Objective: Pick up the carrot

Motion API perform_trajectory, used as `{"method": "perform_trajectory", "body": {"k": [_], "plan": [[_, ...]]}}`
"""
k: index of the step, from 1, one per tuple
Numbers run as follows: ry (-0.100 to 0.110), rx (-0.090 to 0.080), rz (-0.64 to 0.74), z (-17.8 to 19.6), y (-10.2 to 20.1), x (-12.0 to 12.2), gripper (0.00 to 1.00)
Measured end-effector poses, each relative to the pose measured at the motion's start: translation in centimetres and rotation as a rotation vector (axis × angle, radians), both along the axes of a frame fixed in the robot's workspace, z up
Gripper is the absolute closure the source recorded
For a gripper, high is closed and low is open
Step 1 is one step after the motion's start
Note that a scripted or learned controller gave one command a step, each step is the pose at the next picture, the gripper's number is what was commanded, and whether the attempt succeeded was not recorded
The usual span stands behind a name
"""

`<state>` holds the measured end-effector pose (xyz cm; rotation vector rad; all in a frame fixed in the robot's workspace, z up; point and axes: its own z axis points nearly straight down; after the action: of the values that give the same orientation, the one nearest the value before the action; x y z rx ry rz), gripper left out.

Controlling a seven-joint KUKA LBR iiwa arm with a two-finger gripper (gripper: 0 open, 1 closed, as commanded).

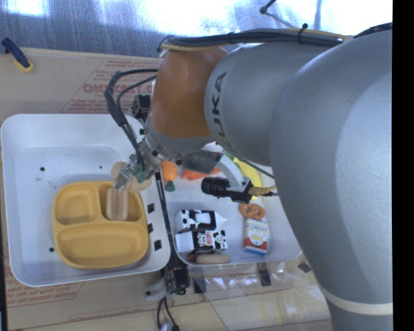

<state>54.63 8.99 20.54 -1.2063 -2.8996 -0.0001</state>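
Observation:
The carrot (169,174) is a small orange piece with a green tip. It lies at the left edge of the right bin (290,254), just beside the divider and partly under the arm. My gripper (127,176) hangs over the left bin (27,157), at the top right corner of the yellow divided tray (96,243). It is left of the carrot and apart from it. A tan oblong piece (116,203) sits just below the gripper in the tray's small upper right compartment; whether it touches the gripper is unclear.
The right bin holds two cow-patterned cartons (196,219), an orange snack box (257,236), a pretzel (252,211), a yellow banana (247,174), a second orange item (193,174) and a brown roll (210,258). The bulky arm covers the bin's upper part.

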Motion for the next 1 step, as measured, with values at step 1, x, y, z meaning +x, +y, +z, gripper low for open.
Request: {"method": "perform_trajectory", "body": {"k": [1], "plan": [[-0.001,0.001,-0.101,4.64,8.59,-0.74,1.00]]}}
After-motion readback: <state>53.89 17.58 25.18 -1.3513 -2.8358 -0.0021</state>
